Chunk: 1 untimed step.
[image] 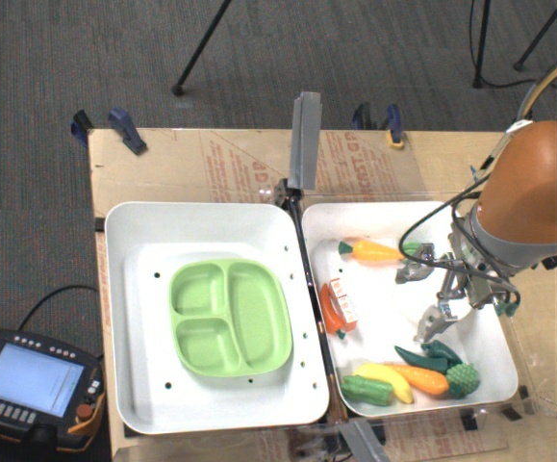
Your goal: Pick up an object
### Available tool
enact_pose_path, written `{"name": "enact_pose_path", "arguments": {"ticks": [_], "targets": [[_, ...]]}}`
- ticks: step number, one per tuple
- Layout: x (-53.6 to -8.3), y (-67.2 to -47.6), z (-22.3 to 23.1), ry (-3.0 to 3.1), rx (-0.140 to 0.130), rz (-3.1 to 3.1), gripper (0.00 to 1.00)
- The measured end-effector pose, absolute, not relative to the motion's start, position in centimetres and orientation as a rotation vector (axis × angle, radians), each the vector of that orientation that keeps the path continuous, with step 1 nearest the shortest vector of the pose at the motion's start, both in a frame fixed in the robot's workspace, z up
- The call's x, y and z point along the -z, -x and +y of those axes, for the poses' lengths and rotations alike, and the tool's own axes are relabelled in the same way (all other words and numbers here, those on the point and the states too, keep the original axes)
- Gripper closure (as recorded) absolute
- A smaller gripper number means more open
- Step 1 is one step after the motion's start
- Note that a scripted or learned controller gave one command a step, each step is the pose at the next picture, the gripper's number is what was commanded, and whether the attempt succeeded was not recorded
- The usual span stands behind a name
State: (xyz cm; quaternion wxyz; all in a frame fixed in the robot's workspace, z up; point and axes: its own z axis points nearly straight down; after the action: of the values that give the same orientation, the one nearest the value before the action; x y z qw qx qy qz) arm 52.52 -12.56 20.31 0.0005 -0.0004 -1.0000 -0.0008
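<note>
The pincer is hanging over the right bin, fingers apart, nothing between them. One fingertip is sitting near the orange carrot, the other just above the dark green vegetable. Judged step: approach, no grasp made yet. Candidate objects are lying along the bin's near edge: banana, cucumber, broccoli. The next move is calling for lowering squarely over one item, then closing.

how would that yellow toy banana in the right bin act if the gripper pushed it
The yellow toy banana looks like rigid plastic, so probably stiff and light. Its curved, rounded body may pivot or roll. It lies against the green toy cucumber, which would likely get nudged too.
</note>
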Motion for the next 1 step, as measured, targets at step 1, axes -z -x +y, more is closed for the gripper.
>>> {"name": "enact_pose_path", "arguments": {"ticks": [1], "targets": [[-8.41,-48.0,-10.17,0.296,0.003,-3.12,0.0]]}}
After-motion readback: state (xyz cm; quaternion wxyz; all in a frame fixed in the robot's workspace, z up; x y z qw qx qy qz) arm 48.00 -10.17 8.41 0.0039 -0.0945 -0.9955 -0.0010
